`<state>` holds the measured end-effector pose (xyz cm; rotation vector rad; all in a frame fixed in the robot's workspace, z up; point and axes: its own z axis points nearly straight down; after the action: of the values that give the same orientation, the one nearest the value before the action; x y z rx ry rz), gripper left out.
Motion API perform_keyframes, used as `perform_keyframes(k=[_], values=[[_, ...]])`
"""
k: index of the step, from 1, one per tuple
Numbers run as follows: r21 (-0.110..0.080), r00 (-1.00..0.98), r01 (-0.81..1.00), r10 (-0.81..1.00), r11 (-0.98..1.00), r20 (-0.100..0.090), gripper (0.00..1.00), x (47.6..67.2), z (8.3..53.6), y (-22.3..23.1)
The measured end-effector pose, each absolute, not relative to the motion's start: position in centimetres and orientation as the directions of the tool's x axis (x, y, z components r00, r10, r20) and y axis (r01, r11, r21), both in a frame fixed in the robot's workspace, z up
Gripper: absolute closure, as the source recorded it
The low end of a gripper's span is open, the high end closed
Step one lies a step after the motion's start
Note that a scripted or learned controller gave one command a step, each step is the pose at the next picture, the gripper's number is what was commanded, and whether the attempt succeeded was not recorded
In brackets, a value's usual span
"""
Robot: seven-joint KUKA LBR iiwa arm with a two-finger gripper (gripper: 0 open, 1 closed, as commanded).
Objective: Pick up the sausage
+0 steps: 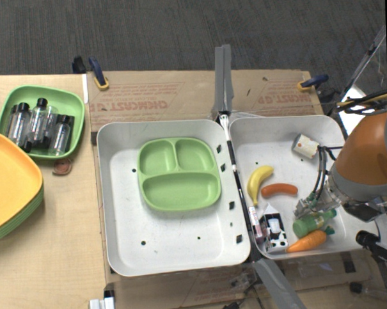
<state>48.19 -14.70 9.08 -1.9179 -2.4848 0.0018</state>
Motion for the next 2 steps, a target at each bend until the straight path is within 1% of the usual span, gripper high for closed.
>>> perform_keyframes(k=[1, 2], values=[[-0.001, 0.117, 0.993, 0.993, -0.117, -0.001, 1.0, 48.0, 9.1, -15.1], [-0.002, -0.295, 0.955, 0.955, 0.295, 0.001, 1.0, 47.7, 9.1, -12.8]])
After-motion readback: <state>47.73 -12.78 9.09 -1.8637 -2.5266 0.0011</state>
